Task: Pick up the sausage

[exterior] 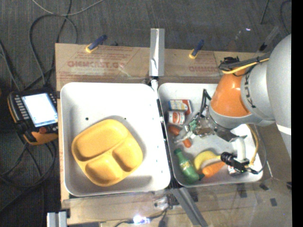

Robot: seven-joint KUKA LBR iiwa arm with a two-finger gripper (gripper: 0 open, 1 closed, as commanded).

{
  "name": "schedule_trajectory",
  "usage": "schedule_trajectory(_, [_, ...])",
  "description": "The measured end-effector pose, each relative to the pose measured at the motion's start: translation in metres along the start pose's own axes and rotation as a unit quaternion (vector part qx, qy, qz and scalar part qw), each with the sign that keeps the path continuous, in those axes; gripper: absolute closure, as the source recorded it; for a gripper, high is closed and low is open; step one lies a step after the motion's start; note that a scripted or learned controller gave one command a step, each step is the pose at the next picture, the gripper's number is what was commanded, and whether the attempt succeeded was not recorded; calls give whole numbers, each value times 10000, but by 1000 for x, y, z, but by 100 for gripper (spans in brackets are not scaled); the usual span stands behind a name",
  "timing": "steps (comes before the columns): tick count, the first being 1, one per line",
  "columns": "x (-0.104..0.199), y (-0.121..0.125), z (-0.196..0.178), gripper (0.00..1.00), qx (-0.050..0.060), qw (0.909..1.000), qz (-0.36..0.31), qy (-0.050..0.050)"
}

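Orange-banded wrist (230, 100) hangs over the right bin (166, 126); my end effector (191, 129) is low beside the sausage (182, 137) at its seven o'clock — grip state I cannot tell. I should straddle it squarely — clear of the green bottle (186, 165).

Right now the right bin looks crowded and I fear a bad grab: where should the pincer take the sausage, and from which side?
Probably its middle, from straight above, closing across the narrow width. The sausage seems to lie flat near the left wall of the right bin, with a red can close by and the pincer just beside it, so a sideways approach looks blocked.
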State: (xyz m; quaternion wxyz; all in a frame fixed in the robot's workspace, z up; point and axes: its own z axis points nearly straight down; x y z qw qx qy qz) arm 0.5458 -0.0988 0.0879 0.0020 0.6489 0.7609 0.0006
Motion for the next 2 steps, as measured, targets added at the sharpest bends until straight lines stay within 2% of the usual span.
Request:
schedule_trajectory(1, [2,2,-9,100,-22,10000,-5,12])
schedule_trajectory(2, [-31,54,-61,100,37,9960,898,-7])
